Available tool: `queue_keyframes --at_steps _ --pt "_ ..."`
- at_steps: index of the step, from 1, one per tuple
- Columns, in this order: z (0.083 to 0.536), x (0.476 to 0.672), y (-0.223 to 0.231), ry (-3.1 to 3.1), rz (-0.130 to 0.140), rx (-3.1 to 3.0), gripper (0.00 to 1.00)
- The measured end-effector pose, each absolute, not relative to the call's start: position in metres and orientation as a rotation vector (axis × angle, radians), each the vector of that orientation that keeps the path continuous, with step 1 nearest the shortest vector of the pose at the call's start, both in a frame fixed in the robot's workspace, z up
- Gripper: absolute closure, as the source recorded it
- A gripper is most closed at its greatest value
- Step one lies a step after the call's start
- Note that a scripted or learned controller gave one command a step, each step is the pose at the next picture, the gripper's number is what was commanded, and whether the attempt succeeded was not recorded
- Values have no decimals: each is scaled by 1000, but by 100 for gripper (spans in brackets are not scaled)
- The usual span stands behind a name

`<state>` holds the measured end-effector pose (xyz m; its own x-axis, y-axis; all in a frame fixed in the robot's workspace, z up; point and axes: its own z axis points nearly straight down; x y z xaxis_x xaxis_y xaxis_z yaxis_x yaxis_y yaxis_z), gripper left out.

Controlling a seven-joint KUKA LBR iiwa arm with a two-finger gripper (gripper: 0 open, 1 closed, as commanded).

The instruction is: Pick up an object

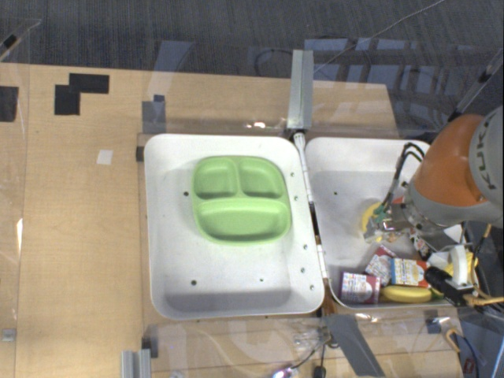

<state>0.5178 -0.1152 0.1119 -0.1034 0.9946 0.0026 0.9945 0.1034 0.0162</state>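
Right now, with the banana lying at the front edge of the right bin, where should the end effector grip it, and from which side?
Grip the banana at its middle, coming straight down, fingers spanning its narrow width. It lies flat and lengthwise along the right bin's front wall, so a side approach looks blocked. A small carton sits just behind it, leaving little finger room there, so closing may nudge that. The end effector is further back in the bin.

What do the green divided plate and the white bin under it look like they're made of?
The green three-compartment plate looks like moulded plastic with a matte finish: uniform colour, rounded edges, soft highlights. The shallow white left bin also appears to be plastic or coated sheet, smooth and slightly glossy, with rounded corners and small dark holes; the view leaves the exact material open.
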Motion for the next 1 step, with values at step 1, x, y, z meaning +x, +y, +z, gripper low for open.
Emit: queue_keyframes --at_steps 1 --pt "206 551 -87 2280 2 2159 100"
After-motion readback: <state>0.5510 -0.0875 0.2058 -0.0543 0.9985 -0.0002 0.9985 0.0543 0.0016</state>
